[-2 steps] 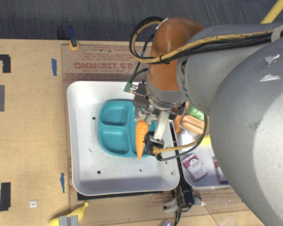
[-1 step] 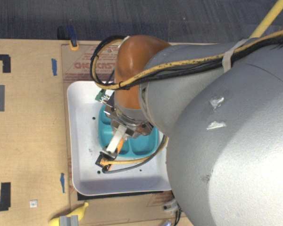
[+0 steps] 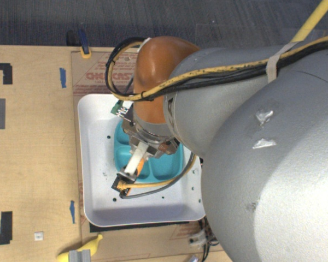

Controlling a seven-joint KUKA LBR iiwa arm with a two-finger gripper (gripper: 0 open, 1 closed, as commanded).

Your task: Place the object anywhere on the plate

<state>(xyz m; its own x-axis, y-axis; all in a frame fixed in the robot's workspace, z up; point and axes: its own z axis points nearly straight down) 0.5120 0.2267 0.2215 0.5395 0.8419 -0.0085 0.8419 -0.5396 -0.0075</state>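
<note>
A teal divided plate (image 3: 122, 146) lies in the white bin (image 3: 95, 162), towards the bin's middle. My gripper (image 3: 152, 142) hangs straight over the plate, close above it, and the orange-banded wrist covers it from this angle. The wrist and the big grey arm hide most of the plate's centre and right side. A second patch of the plate's teal shows by the bin's lower right. I can make out no loose object on the visible parts of the plate or the bin floor.
The bin's left and front floor is bare white. Left of the bin lies flat brown board (image 3: 33, 146) with black and blue tape marks. A yellow-and-grey tool (image 3: 81, 250) lies past the bin's front left corner. A blue clamp (image 3: 85, 42) sits at the back.
</note>
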